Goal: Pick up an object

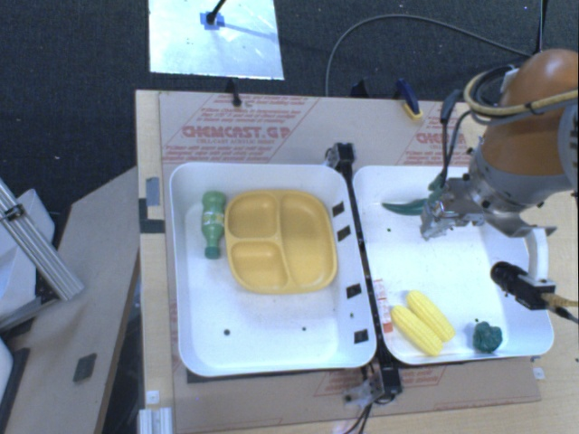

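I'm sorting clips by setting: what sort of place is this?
Probably a robotics lab bench rigged for grasping trials, not a kitchen. A robot arm reaches over two white bins holding toy items: a yellow tray, a green bottle and corn. Cables run across the bench.

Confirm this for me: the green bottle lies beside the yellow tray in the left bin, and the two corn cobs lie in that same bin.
One thing is wrong. The camera view shows the green bottle beside the yellow tray in the left bin, but the two corn cobs lie in the right bin, near its front edge.
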`<state>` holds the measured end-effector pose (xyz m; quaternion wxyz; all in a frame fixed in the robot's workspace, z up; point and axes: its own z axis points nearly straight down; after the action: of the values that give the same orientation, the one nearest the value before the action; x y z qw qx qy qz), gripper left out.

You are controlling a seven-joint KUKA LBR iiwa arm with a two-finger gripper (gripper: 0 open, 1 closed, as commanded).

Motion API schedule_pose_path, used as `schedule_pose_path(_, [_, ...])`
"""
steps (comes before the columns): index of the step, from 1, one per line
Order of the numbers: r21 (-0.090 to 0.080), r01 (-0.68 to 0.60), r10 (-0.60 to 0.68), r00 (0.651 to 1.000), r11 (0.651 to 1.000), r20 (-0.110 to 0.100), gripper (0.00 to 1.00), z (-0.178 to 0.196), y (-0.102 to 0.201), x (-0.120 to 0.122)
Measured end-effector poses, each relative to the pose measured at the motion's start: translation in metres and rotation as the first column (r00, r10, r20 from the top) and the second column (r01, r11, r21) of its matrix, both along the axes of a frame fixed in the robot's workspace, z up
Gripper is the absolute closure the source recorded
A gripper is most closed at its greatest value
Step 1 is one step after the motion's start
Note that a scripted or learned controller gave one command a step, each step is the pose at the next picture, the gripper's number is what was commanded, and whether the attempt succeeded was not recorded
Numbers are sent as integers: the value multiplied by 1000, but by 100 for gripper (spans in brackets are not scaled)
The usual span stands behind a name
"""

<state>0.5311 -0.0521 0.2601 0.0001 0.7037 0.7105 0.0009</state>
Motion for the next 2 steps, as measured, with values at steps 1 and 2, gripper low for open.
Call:
schedule_pose_path(1, [0, -1, 1, 1000, 1000, 1, 100, 3, 56, 6])
schedule_pose_path(2, [0, -1, 1, 1000, 1000, 2, 100, 1, 105, 26])
